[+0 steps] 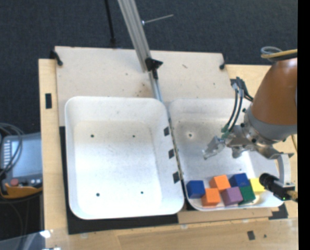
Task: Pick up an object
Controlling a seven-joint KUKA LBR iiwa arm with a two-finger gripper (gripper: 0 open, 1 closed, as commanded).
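Tool poised over right bin, apart from clustered blocks along near wall; finger spread impossible to tell. Left bin alongside.

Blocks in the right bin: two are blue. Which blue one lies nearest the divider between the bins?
The blue block at the left end of the cluster. The other blue block sits further right, beyond the upper orange block.

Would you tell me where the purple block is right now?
The purple block lies in the right bin, near its front edge, between an orange block and a green block.
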